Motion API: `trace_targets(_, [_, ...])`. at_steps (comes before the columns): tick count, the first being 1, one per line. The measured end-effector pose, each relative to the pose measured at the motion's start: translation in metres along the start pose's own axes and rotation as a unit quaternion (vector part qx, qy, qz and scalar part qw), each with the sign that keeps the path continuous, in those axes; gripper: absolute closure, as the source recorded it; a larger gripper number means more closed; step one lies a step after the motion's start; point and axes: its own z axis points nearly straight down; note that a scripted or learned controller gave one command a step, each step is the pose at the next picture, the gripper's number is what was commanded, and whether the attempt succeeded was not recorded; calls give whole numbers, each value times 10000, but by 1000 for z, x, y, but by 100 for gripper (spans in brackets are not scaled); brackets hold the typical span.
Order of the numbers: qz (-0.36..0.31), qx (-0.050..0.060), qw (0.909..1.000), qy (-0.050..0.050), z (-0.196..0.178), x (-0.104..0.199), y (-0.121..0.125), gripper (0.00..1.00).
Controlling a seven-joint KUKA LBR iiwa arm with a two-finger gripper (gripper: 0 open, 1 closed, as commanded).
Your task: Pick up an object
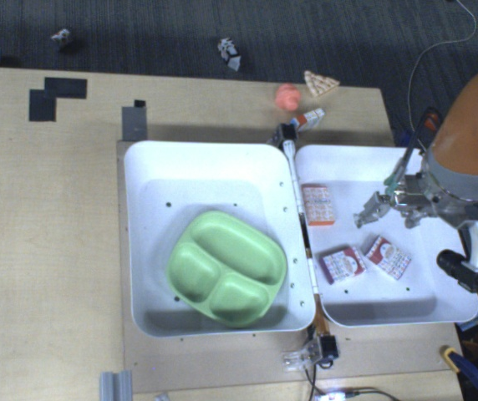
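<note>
We see nothing lifted yet: three small packets (364,249) lie flat in the right bin (439,307). Our tool (373,214) hangs above them, apparently spread and gripping nothing, so the pick remains ahead.

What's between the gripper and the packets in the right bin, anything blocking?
Nothing visible. The gripper hangs over the right bin, with bare bin floor between it and the three small packets: one by the divider and two nearer the front. The green tray lies in the other bin.
</note>
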Motion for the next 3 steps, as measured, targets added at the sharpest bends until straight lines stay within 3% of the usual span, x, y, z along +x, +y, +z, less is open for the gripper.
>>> trace_targets(1, [8,-30,10000,-8,107,1,-6,0])
trace_targets(2, [3,-58,10000,-9,96,2,-5,100])
trace_targets(3, [-5,-27,10000,-3,5,29,90,100])
